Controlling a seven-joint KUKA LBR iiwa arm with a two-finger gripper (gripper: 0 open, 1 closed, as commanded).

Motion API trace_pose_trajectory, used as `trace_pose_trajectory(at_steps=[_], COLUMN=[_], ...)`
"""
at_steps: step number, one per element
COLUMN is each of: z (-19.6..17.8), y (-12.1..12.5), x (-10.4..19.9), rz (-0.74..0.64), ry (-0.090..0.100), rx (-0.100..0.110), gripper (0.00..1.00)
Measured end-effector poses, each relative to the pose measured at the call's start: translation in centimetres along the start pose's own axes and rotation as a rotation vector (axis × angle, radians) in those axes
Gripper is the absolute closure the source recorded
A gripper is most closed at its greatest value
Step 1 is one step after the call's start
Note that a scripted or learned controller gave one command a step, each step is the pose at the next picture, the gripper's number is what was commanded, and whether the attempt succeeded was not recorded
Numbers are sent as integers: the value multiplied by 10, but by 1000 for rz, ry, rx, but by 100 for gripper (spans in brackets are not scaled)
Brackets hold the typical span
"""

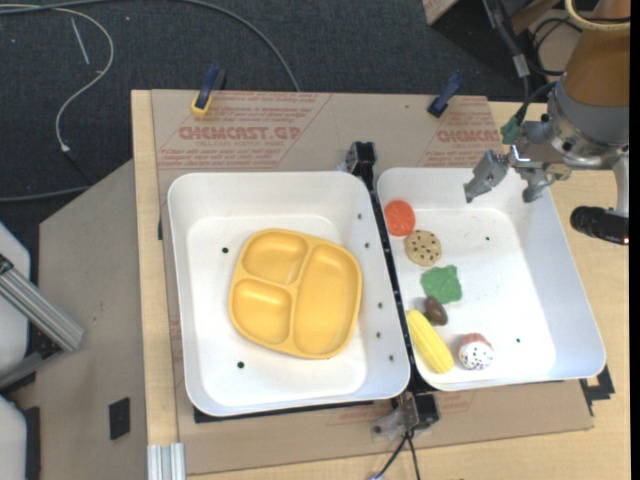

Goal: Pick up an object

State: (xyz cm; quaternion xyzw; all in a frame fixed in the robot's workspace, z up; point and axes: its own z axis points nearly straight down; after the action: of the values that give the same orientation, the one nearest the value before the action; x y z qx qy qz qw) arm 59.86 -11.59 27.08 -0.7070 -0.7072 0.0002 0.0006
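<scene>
The right bin holds several small food toys along its left side: a red-orange round piece, a chocolate-chip cookie, a green leafy piece, a small brown piece, a yellow corn cob and a white-and-pink ball. My gripper hangs above the far edge of the right bin, up and right of the red-orange piece. Its two grey fingers are spread apart with nothing between them.
The left bin carries a yellow divided plate. Black clips join the bins at the far and near ends. Blue clamps pin the cardboard base. Cables lie on the dark floor at the upper left.
</scene>
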Motion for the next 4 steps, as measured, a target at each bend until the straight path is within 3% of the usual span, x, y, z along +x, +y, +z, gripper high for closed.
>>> trace_pose_trajectory(at_steps=[3,4], z=[159,145], y=[8,10], x=[-3,-3], rz=[1,1], ry=[1,1], rx=[6,-1], gripper=[0,100])
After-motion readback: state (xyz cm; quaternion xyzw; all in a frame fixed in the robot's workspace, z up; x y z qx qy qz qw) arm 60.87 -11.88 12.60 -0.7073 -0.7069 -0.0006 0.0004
